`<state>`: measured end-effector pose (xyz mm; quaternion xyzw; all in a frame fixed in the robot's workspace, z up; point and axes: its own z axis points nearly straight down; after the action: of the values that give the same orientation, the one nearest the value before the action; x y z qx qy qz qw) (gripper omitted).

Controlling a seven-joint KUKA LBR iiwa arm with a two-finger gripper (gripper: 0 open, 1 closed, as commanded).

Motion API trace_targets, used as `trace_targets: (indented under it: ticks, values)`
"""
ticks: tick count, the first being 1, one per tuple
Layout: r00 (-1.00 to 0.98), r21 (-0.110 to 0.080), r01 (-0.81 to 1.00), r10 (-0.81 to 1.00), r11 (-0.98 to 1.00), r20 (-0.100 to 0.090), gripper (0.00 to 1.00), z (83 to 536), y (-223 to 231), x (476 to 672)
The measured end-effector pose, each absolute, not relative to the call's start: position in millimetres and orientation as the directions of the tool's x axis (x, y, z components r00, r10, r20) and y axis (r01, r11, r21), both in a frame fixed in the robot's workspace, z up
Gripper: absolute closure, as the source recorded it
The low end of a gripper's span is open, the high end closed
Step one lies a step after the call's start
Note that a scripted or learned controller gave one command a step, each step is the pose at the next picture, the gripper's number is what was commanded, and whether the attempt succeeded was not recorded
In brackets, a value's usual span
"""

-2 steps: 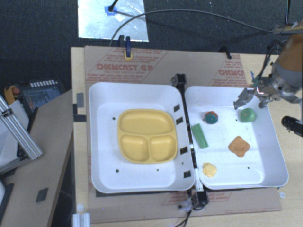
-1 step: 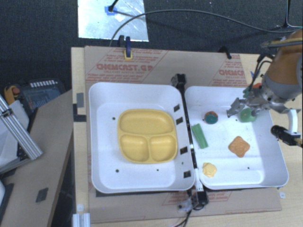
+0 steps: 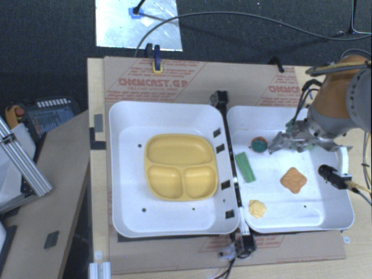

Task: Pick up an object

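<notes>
Arm reaching in over right bin [image 3: 334,214], gripper [image 3: 278,144] low beside one ball [image 3: 259,144], grip state indiscernible, one green block [image 3: 244,167], one cookie [image 3: 293,179], one yellow piece [image 3: 257,208], one tray [image 3: 179,166] in left bin [image 3: 125,156].

The arm [image 3: 343,97] runs off the picture's edge at three o'clock, so its upper part is cut away. The gripper [image 3: 278,142] is too small and dark to tell how its fingers stand. Its wrist covers part of the right bin's [image 3: 302,217] far rim. The small round thing [image 3: 258,144] just at nine o'clock of the gripper is too blurred to identify; whether they touch cannot be told. The device [image 3: 46,118] at nine o'clock of the picture is blurred.
</notes>
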<state>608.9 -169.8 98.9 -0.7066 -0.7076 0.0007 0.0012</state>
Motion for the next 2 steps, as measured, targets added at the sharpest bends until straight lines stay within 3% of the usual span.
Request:
trace_targets:
  ticks: [1,2]
  values:
    - [-0.001,0.005,1.000,1.000,0.001,-0.001,1.00,114,-171,611.1]
    - [-0.003,0.006,1.000,1.000,0.003,-0.001,1.00,158,-171,612.8]
